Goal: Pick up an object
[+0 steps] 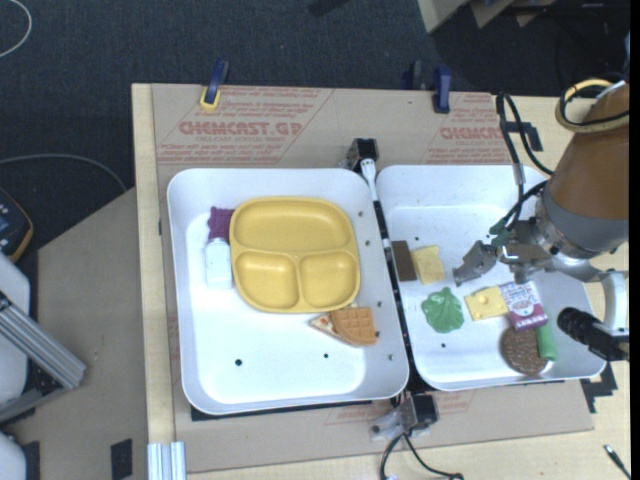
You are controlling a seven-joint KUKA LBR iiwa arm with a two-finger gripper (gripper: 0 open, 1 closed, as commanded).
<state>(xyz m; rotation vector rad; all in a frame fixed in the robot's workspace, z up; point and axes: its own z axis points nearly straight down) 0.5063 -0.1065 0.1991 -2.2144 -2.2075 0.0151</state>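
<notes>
Two-finger gripper [487, 260] low in right white bin [455, 183], jaws spread, holding nothing — yellow cheese-like square [486, 303] nearby. Pick not yet made.

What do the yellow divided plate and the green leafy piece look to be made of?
Yellow divided plate: likely moulded plastic, smooth with a soft sheen, rounded compartment ridges. Green leafy piece: probably toy plastic or rubber, matte with a ruffled edge like lettuce; the view is too coarse to say which.
</notes>
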